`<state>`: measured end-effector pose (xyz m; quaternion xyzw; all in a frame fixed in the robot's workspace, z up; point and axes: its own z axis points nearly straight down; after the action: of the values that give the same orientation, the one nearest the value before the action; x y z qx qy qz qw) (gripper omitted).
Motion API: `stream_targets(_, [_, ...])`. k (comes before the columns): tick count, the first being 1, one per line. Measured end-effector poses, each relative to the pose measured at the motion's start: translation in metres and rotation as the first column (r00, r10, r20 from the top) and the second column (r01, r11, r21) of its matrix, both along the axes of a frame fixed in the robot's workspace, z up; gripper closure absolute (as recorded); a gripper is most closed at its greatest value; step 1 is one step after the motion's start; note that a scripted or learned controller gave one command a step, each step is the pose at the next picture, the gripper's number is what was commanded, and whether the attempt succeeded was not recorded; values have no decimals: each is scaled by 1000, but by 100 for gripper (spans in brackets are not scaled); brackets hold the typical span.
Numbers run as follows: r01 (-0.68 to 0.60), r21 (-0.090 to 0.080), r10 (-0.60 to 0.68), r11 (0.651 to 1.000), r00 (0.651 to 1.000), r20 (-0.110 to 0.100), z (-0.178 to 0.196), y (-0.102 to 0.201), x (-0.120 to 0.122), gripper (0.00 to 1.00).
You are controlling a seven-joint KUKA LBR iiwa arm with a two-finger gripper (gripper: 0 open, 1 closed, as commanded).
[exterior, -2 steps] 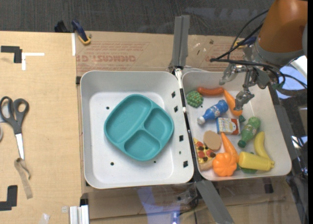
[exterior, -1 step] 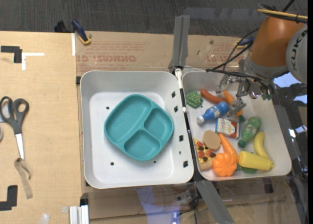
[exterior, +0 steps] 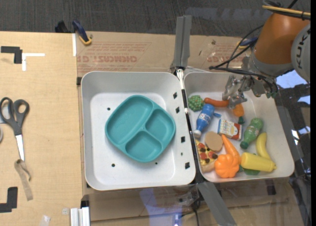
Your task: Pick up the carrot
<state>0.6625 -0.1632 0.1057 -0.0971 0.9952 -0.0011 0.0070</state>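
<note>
At the frame's bottom right, the right bin (exterior: 289,136) is crowded: an orange pepper (exterior: 226,166), pizza slice (exterior: 206,154) and yellow corn (exterior: 256,162). The carrot (exterior: 229,144) lies slanted just above the pepper, beside a cookie (exterior: 214,141). Farther up, my gripper (exterior: 236,93) hangs over a red sausage (exterior: 216,102); I cannot tell my jaws' spread. I should shift down-frame, align across the carrot, and avoid its neighbours.
</note>
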Motion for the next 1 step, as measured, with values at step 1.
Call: stream_targets(1, [-54, -2, 54, 999, 999, -6, -10, -42, -75, 100])
